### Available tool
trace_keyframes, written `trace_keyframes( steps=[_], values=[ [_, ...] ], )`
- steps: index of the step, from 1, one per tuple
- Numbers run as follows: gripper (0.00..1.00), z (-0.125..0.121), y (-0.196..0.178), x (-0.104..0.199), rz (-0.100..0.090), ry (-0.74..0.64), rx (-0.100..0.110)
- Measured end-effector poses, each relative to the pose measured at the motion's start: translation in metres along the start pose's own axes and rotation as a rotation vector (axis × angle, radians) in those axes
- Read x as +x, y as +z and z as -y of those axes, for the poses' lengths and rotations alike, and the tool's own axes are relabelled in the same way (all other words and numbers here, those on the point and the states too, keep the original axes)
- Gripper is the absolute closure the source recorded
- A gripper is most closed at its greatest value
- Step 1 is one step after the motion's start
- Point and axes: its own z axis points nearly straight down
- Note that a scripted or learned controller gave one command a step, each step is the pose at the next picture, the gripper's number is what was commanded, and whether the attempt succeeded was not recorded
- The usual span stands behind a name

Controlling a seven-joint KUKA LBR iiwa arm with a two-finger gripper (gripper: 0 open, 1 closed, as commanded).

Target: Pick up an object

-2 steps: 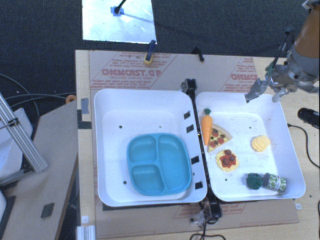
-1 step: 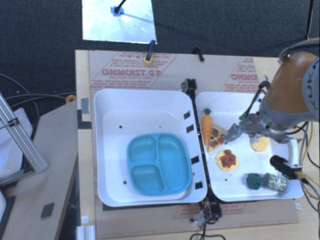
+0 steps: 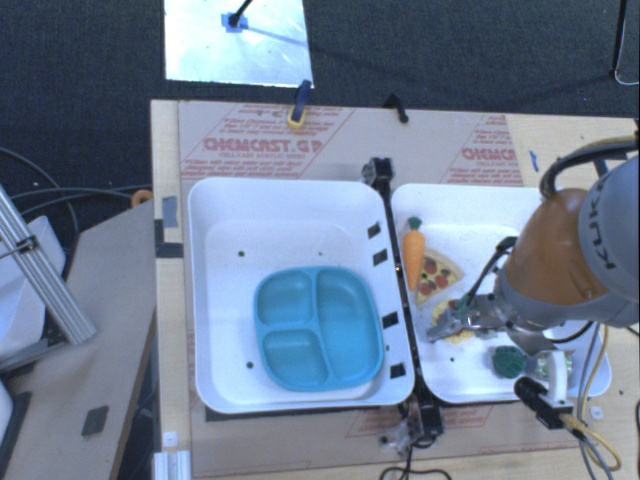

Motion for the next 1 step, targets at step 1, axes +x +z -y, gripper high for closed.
trace_keyframes(
  steps=[1],
  values=[
    [0.0,-0.0081,-0.1688,-0.0191,0.005,-0.004,-0.021]
  ],
)
